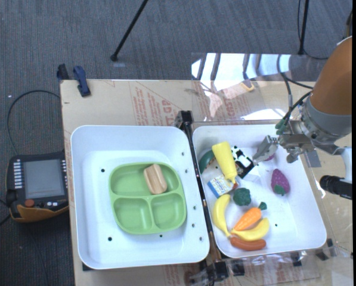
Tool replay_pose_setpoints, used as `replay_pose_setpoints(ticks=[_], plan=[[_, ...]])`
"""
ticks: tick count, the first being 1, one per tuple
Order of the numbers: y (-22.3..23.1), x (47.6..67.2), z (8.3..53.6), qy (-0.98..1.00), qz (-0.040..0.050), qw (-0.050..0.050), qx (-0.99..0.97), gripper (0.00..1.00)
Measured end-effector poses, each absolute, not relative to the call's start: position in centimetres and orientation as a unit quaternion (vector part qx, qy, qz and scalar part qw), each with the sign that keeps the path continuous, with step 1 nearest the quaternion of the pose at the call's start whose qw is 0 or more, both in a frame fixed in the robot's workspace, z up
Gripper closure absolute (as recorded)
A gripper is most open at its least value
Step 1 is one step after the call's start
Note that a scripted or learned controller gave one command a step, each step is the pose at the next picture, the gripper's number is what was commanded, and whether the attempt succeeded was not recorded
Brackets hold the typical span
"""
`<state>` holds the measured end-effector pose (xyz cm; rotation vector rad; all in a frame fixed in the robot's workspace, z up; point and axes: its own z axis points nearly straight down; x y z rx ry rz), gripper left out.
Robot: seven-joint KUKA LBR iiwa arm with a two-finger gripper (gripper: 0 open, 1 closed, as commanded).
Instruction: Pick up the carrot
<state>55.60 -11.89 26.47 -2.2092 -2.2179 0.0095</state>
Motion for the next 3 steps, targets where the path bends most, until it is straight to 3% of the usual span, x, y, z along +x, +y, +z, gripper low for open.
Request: replay_pose_setpoints(ticks=[1, 2, 3], plan=[[-13.1, 49.5, 17.1, -0.696, 0.0063, 0.011, -0.718, 0.0], [-12.2, 48.5, 8.3, -0.647, 0.0027, 0.007, -0.763, 0.0], [-12.2, 48.3, 8.9, -0.644, 0.0055, 0.013, -0.765, 1.0]])
